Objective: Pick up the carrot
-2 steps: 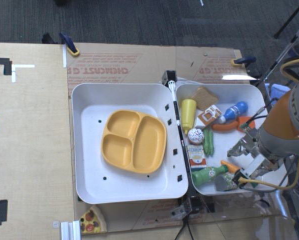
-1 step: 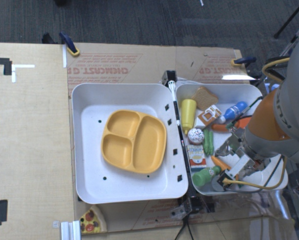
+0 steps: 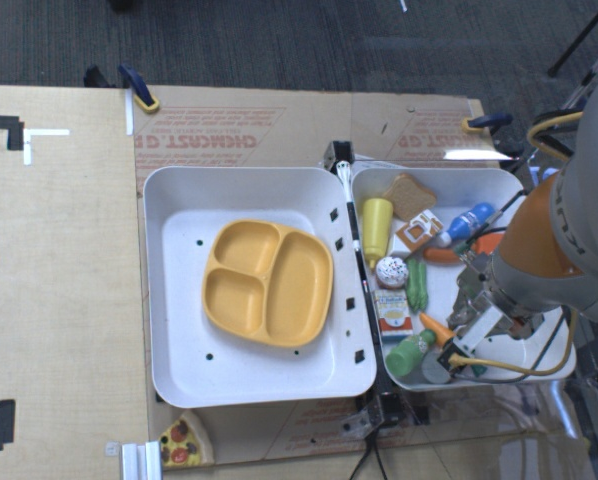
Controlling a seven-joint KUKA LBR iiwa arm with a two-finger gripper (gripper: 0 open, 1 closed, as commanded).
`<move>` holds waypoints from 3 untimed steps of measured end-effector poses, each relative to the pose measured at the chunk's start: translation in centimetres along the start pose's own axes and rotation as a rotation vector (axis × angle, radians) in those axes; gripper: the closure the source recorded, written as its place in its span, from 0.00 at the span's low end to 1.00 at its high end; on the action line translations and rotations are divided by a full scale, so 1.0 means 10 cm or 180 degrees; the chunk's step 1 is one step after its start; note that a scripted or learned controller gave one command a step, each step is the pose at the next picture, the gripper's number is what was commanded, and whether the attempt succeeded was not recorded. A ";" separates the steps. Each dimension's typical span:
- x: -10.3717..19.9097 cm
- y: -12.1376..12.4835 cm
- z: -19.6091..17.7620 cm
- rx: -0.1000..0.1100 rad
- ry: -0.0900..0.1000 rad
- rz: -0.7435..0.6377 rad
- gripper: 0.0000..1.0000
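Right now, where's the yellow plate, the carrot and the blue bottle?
plate (image 3: pixel 269 283): camera view, ridge between its compartments.
carrot (image 3: pixel 436 324): camera view, orange body near the gripper.
bottle (image 3: pixel 469 220): camera view, blue middle.

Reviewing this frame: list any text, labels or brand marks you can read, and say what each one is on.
"CHOMCAST" or similar, red print seen upside down on the cardboard sheet behind the left bin; letters uncertain.
Matching red print on the cardboard behind the right bin: too blurred.
Small orange box and packet: unreadable.
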State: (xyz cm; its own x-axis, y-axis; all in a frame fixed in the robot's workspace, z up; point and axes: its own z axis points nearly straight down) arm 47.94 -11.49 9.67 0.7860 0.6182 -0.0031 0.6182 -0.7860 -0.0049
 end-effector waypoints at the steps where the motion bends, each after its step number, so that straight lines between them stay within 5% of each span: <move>1: 0.00 0.00 0.00 0.0000 -0.0001 0.0001 0.00; 2: -0.03 0.00 0.07 -0.0005 -0.0001 0.1278 0.00; 3: -0.09 0.06 0.07 0.0002 -0.0004 0.1463 0.00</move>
State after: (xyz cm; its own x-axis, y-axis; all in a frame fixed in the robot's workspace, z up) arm 47.66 -12.52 8.94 0.9787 0.2053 -0.0061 0.2053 -0.9787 -0.0032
